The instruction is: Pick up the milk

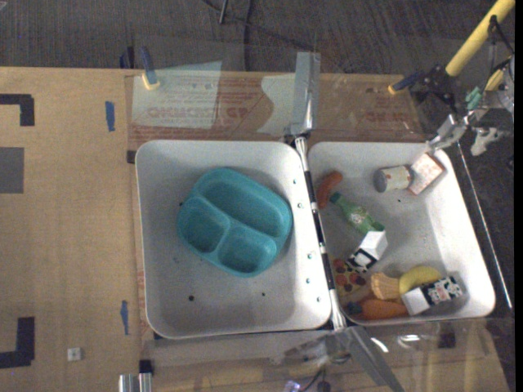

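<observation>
Two white cartons with black patches lie in the right bin (478,243), and either could be the milk. One carton (433,294) lies on its side at the near right corner, beside a banana (419,277). The other (368,249) rests near the bin's middle, just below a green bottle (356,213). My gripper (441,140) hangs over the bin's far right corner, close above a small pinkish box (427,172) and well away from both cartons. Nothing shows between its fingers.
A teal divided plate (235,220) lies in the left bin (155,268). The right bin also holds a grey can (394,178), a sausage (328,188), a bread piece (386,285), a carrot (384,309) and a pizza slice (350,278).
</observation>
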`<action>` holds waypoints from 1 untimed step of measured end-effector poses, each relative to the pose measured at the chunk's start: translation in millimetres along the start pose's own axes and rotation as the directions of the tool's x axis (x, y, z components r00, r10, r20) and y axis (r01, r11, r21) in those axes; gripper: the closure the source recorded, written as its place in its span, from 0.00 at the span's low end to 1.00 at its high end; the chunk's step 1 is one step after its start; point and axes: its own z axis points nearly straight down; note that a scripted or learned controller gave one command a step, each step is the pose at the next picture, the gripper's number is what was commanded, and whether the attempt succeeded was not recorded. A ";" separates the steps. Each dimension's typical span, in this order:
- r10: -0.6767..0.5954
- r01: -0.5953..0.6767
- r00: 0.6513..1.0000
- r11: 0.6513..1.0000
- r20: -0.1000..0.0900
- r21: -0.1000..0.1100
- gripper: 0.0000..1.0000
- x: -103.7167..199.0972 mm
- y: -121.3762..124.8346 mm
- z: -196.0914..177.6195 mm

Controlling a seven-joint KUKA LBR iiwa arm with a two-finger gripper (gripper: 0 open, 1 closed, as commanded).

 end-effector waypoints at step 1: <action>0.251 -0.251 0.968 0.968 0.000 0.003 0.00 48.3 19.5 115.0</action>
